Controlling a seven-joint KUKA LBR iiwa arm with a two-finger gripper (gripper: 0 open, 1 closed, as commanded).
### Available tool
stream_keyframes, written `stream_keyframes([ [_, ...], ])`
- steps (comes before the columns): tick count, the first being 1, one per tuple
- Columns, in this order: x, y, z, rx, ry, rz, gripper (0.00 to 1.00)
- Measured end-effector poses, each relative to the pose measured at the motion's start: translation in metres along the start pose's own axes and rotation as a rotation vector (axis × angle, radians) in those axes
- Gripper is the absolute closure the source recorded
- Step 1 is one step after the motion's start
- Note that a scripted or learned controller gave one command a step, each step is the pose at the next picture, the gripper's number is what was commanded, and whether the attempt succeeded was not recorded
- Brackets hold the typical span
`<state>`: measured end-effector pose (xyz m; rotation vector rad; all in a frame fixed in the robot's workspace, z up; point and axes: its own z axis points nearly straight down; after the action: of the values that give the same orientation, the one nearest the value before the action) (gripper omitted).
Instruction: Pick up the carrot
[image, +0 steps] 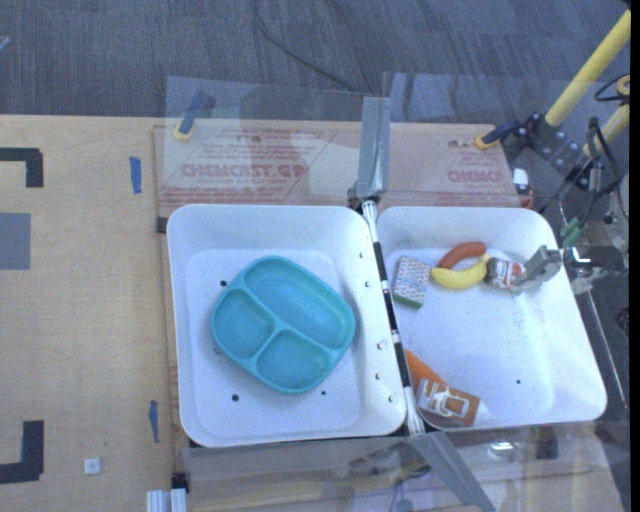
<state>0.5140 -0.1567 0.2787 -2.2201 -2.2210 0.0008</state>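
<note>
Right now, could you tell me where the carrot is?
The carrot lies in the right bin, at its near-left corner against the divider, partly under a brown packet.

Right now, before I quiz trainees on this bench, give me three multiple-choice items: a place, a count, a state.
1. The blue plate lies: A in the left bin; B in the right bin; C on the bare bench.
2. Its compartments number: A two; B three; C four.
3. The plate is: A upside down; B flat, open side up; C standing on edge.

Answers: 1 A, white bin walls surround it. 2 B, ridges split it into three. 3 B, its hollows face the camera.
</note>
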Motion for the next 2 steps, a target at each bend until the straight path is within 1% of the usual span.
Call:
stream_keyframes([
  [1,0.0595,-0.0345,0.0568,0.000,0.000,-0.062,0.00],
  [2,0.0591,-0.0345,0.0568,0.000,0.000,-0.062,0.00],
])
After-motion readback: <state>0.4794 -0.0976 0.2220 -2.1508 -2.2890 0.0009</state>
